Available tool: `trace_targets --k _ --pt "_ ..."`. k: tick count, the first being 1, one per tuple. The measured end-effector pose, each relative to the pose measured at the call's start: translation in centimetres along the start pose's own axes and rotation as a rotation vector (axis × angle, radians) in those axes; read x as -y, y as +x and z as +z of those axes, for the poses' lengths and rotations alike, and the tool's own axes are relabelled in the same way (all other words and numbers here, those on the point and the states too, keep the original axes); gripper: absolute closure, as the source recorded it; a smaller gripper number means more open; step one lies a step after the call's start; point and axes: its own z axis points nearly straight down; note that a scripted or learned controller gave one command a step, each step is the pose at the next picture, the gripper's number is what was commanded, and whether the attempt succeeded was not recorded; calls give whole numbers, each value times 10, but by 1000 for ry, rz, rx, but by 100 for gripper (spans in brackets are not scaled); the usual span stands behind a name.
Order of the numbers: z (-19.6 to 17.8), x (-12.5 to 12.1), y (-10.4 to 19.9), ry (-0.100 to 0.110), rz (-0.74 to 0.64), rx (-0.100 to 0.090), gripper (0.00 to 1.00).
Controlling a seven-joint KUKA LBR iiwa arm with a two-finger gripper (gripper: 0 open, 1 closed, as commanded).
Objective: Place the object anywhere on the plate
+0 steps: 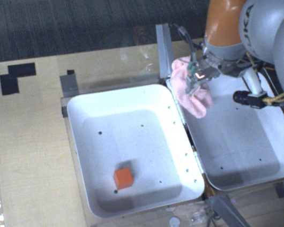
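Two bins [147, 202] side by side, pink cloth [190, 93] hanging over their shared rim, apparently pinched in the closed gripper [199, 75]; carrying step, next probably a lift toward a plate

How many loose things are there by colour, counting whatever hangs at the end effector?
Orange: 1, block in left bin
Pink: 1, cloth at end effector, over the seam with right bin
Total: 2
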Motion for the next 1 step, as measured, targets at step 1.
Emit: trace_targets --k 1 --pt "-40 -3 0 -3 -6 -1 100"
